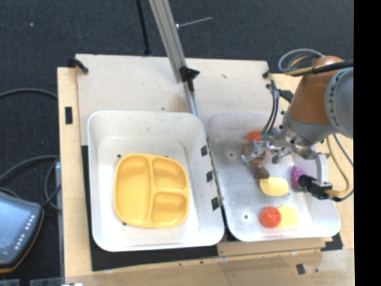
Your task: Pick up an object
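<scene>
2 shallow white bins sit side by side; the right bin (238, 133) holds the candidate objects, the left bin (101, 130) a yellow divided tray (152, 190). Gripper (257, 154) hangs low over the right bin's upper middle; whether it is released or clenched cannot be told. A small brown object (260, 171) lies just below it, possibly touching. It looks light and rigid, best pinched across its narrow width. Nearby lie a pale yellow piece (274, 187), a red ball (270, 217) likely to roll, and a purple item (296, 175).
</scene>
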